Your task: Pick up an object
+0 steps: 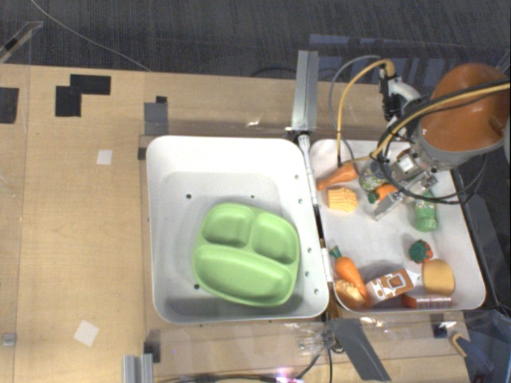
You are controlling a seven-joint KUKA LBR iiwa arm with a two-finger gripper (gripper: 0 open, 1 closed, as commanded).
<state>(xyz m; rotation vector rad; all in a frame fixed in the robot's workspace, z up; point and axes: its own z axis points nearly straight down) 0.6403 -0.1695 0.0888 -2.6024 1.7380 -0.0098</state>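
My gripper (389,197) is low in the upper middle of the right bin (471,255), beneath the arm's orange band (466,118). It hangs over a small orange and green piece (382,188). Just to its left lie a yellow corn piece (343,200) and a carrot (338,175). A green toy (425,216) sits to its right. Whether anything is held cannot be made out.
The left bin (172,174) holds a green divided plate (246,253). Along the right bin's front lie another carrot (348,275), a small bottle (391,285), a tan bun (438,277) and a red and green fruit (420,250). Cables loop above the gripper.
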